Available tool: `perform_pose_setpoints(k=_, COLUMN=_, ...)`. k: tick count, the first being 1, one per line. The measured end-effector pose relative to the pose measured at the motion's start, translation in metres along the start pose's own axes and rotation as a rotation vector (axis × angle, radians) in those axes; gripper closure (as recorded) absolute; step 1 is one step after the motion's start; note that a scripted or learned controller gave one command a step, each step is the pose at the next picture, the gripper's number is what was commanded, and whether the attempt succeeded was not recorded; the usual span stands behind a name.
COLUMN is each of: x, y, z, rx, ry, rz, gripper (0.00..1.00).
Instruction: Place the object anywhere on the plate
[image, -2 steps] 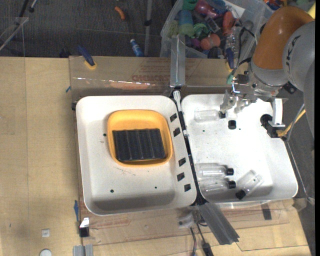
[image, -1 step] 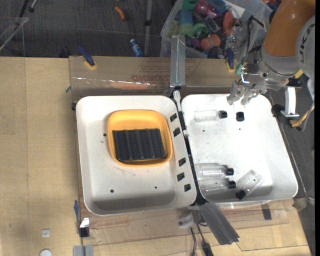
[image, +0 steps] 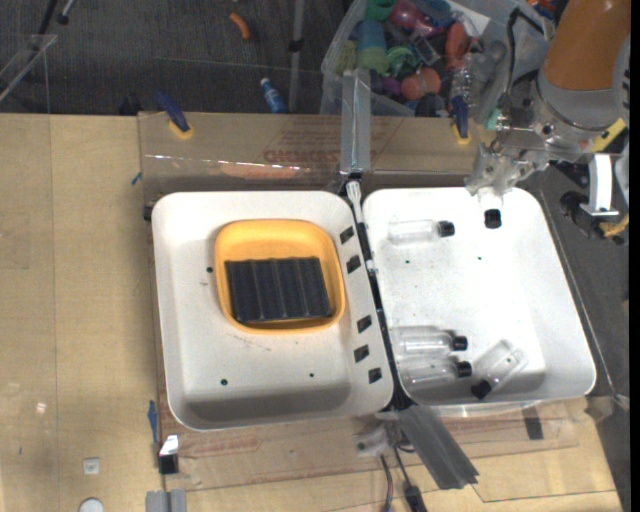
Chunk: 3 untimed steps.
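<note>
My gripper (image: 497, 178) hangs over the back edge of the right bin (image: 520, 300), shut on a clear bottle (image: 491, 200) that dangles with its black cap downward. In the left bin (image: 190, 330) lies the orange plate (image: 232, 240), which carries a dark ridged insert (image: 277, 290). The gripper is well to the right of the plate, across the divider between the bins.
Several more clear bottles with black caps lie in the right bin: one near the back (image: 420, 231), two side by side at the front (image: 430, 343) (image: 435, 370), one tilted at the front right (image: 497, 362). A crate of coloured toys (image: 410, 40) stands behind the bins.
</note>
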<state>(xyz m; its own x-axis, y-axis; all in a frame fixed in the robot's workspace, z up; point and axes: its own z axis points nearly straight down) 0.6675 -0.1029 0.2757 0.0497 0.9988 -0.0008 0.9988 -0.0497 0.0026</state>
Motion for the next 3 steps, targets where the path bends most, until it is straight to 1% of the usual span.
perform_pose_setpoints(k=1, x=-0.014, y=0.001, z=-0.017, rx=-0.001, ry=-0.001, rz=-0.044, gripper=1.0)
perform_pose_setpoints(k=2, x=-0.095, y=0.0, z=-0.098, rx=-0.003, ry=-0.002, rz=-0.321, gripper=1.0)
perform_pose_setpoints(k=3, x=-0.119, y=0.006, z=-0.094, rx=-0.003, ry=-0.003, rz=-0.401, gripper=1.0)
